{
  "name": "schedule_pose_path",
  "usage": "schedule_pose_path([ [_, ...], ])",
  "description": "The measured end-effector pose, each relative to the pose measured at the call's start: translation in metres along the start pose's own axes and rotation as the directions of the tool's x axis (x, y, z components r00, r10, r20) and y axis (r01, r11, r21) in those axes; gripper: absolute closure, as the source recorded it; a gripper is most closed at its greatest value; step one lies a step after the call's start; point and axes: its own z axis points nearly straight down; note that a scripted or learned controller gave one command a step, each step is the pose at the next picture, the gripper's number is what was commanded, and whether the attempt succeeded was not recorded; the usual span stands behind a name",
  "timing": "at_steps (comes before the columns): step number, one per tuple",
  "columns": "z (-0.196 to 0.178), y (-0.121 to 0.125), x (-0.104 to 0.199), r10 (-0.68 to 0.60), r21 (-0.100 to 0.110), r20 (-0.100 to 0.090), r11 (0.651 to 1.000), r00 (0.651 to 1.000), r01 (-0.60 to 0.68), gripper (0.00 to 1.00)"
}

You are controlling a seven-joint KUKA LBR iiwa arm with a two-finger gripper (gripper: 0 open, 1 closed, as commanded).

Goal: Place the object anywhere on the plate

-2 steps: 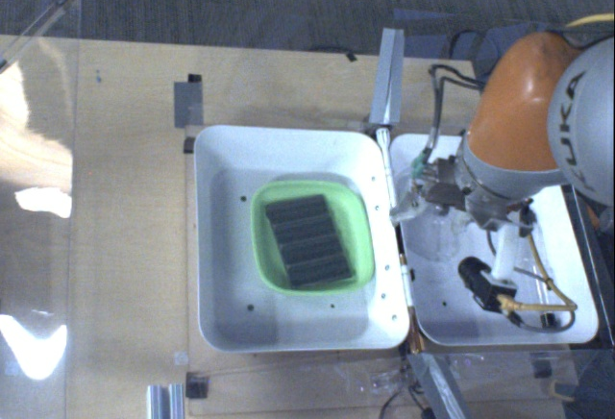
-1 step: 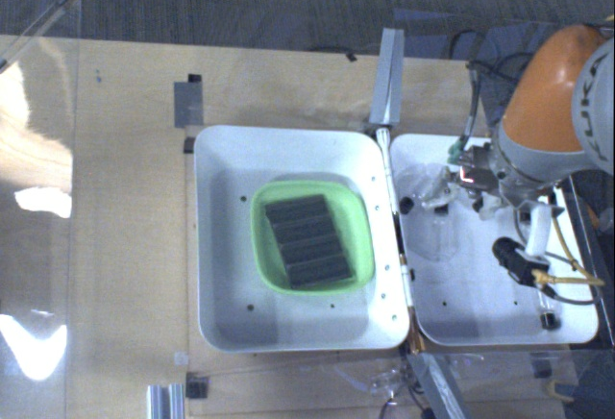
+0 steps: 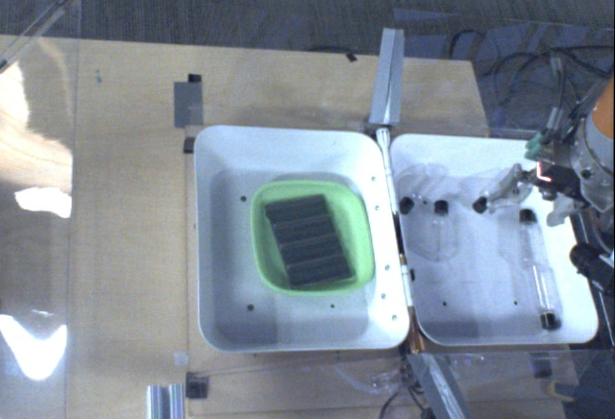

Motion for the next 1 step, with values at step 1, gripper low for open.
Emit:
schedule_pose_path([
  [1,-0.1326,0.0158,-0.0556,0.168,-0.007,0.001,0.986,0.986,-0.168,0.00],
])
